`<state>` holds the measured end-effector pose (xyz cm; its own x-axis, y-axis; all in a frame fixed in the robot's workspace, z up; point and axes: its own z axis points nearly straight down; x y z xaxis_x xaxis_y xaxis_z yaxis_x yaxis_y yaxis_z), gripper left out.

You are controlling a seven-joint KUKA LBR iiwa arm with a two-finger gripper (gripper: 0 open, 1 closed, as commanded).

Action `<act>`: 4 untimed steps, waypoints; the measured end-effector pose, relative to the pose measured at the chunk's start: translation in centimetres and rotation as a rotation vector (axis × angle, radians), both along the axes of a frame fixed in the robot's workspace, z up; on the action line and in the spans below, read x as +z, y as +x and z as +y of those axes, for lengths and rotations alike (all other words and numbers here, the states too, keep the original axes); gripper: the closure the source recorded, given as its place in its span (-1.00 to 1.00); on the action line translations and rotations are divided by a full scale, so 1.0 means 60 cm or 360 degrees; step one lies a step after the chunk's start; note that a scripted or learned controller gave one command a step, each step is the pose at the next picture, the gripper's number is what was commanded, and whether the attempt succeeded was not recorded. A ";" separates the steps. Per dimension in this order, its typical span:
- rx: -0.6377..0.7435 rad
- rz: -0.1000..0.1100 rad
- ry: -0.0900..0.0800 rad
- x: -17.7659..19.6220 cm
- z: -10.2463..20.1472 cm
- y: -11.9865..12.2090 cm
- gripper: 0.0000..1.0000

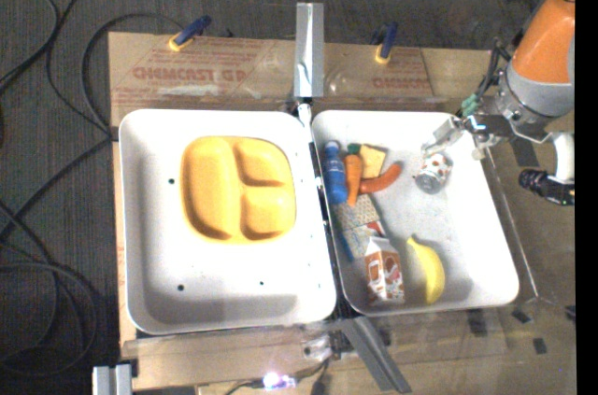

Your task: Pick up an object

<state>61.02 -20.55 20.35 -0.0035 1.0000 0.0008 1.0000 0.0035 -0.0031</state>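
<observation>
**Two bins, one small can within reach**

Two white bins sit side by side, and the work is all in the right bin [505, 276]. The gripper [446, 135] hangs over its far right part, just beside a small patterned can [432, 172] lying on the floor of the bin. Its fingers look slightly parted with nothing between them, though they are thin and hard to read from here.

That can seems the natural target: it lies apart from everything else. I'd say the arm should centre squarely over it before dropping, since a round can may roll away from a glancing touch.

Along the left wall of that bin crowd a blue bottle [333, 171], a carrot [352, 177] and a small carton [383, 270], with a banana [429, 269] near the front. The left bin holds a yellow tray [239, 188].
</observation>
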 end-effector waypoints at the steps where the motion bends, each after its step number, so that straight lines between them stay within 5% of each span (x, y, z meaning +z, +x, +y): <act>1: -0.0240 -0.0019 -0.0003 -0.149 -0.003 0.020 -1.00; 2: -0.0571 -0.0069 -0.0002 -0.156 0.003 0.046 -1.00; 3: -0.0521 -0.0094 -0.0017 -0.156 0.007 0.020 -1.00; 4: -0.0987 0.0001 -0.0010 0.068 0.030 -0.040 -1.00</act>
<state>58.64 -18.75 24.44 0.5784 0.8157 -0.0050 0.8157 -0.5785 -0.0020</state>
